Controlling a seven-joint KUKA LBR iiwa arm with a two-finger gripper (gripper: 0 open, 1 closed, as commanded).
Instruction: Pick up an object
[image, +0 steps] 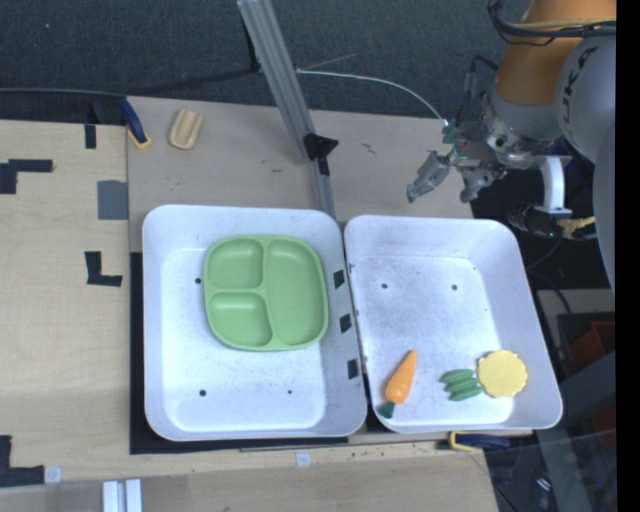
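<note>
No readable text in this view

Dark letter strokes show at 2 o'clock on the grey casing of the arm (600, 90), cut by the picture's edge and too partial to read. Black tape pieces on the worktop (60, 330) at 9 o'clock form angular shapes, not letters or numbers. The green divided plate (266, 292), the carrot toy (401, 377), the yellow toy (501, 373) and both white bins (160, 300) carry no labels, brands or numbers.
</note>
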